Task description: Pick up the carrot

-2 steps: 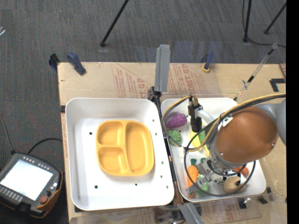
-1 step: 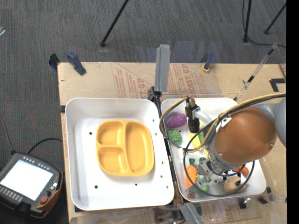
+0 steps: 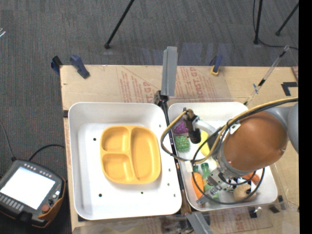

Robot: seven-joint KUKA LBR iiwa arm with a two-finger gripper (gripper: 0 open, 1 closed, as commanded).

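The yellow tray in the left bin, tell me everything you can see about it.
The yellow tray looks like smooth moulded plastic with rounded corners and three compartments: two smaller ones on its left side, one long one on its right. It lies flat, slightly rotated, near the middle of the left bin, resting on the bin's white floor. Nothing else touches it.

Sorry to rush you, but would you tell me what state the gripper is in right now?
Gripper: cannot be told; it is low in the right bin beside the carrot, largely hidden under the arm's orange band.
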